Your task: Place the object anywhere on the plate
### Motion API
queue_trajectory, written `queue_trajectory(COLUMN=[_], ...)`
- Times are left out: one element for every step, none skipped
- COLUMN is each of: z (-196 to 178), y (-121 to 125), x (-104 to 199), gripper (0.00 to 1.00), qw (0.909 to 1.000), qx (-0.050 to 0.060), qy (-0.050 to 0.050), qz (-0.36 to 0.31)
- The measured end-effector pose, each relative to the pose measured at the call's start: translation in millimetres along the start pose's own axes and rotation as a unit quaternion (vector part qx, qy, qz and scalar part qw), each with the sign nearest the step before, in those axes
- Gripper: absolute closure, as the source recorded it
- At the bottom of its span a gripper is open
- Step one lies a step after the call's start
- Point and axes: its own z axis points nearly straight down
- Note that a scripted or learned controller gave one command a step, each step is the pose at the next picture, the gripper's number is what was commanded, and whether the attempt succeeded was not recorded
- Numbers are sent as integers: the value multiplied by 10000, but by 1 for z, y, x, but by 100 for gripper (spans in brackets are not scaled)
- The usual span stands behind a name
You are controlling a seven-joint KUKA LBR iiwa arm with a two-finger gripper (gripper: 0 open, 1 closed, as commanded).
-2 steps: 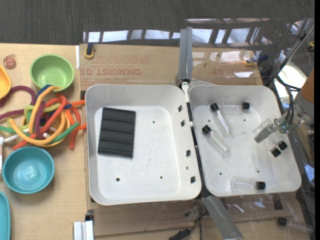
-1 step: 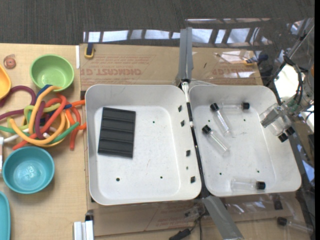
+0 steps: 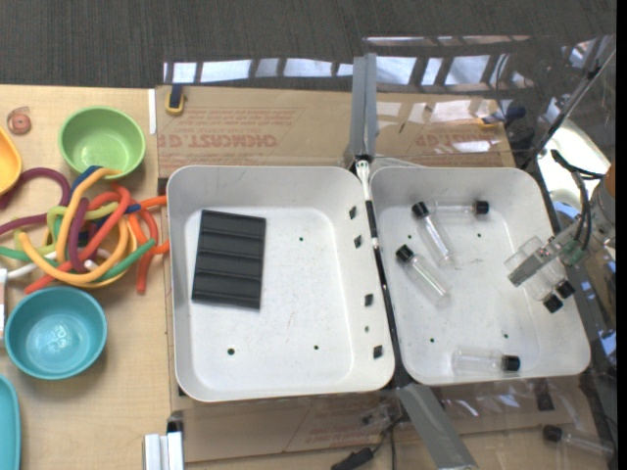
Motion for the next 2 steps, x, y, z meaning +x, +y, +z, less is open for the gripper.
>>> queue_trajectory(z=[-30,4], y=[50,-5], x=[-29,23], gripper=[100,100], qw=[9980,9926], qx=[-9,-3], qy=[-17,2], qz=[-632,-1213])
